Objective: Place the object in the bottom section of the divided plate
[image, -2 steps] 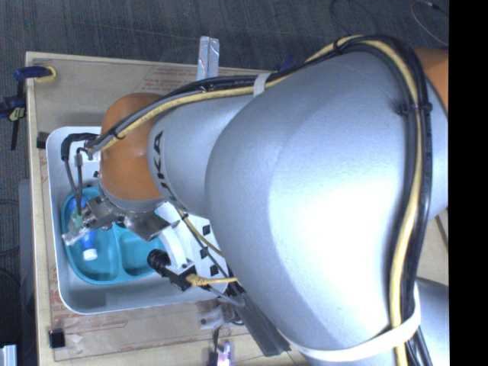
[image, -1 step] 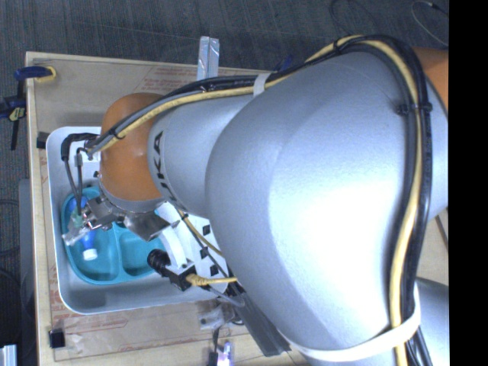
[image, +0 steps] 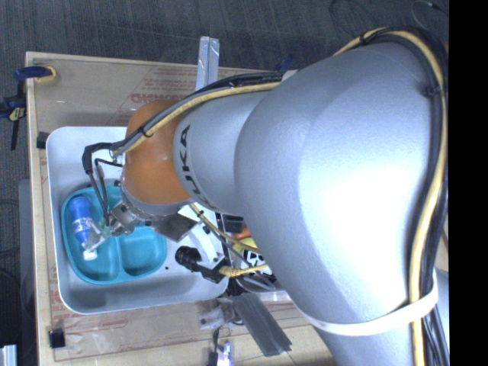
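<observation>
The big grey arm (image: 320, 181) reaches in from the right and covers most of the bench, its orange band (image: 152, 158) sitting over the left white bin (image: 57, 204). In that bin lies a blue divided plate (image: 114, 250), with one long section on its left side and two smaller sections to the right. A blue bottle with a white cap (image: 80, 227) lies in the long left section, cap end pointing toward the lower edge of the plate. The gripper (image: 103, 231) hangs just over the plate — its tip is right beside the bottle, near the cap. How wide it stands, and whether it has hold of the bottle, cannot be told from this angle. Black cables (image: 95, 158) loop off the wrist above the plate.
</observation>
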Tool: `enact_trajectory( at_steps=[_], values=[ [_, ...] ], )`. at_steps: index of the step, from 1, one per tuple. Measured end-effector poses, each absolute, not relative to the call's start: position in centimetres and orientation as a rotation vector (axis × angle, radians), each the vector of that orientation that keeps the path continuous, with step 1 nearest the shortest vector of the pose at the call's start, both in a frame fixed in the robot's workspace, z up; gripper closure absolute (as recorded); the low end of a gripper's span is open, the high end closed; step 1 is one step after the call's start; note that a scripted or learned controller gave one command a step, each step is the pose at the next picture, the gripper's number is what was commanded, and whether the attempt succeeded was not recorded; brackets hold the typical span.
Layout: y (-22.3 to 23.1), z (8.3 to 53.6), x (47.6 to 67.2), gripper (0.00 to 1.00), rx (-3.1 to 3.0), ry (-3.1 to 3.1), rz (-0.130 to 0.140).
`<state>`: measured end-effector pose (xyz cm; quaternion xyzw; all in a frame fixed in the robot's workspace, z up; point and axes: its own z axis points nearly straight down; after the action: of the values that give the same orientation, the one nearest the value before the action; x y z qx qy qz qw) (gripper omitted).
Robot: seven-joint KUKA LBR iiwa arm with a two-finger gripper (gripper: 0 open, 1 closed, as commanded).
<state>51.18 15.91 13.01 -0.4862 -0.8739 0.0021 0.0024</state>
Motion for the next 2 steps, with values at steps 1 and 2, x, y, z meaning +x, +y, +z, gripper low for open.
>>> enact_trajectory(
  at_steps=[1, 2],
  values=[
    [13.4, 14.7, 54.7, 0.00, -1.073, -2.951, 0.004],
    [14.4, 9.0, 52.3, 0.00, -0.879, -3.013, 0.004]
  ],
)
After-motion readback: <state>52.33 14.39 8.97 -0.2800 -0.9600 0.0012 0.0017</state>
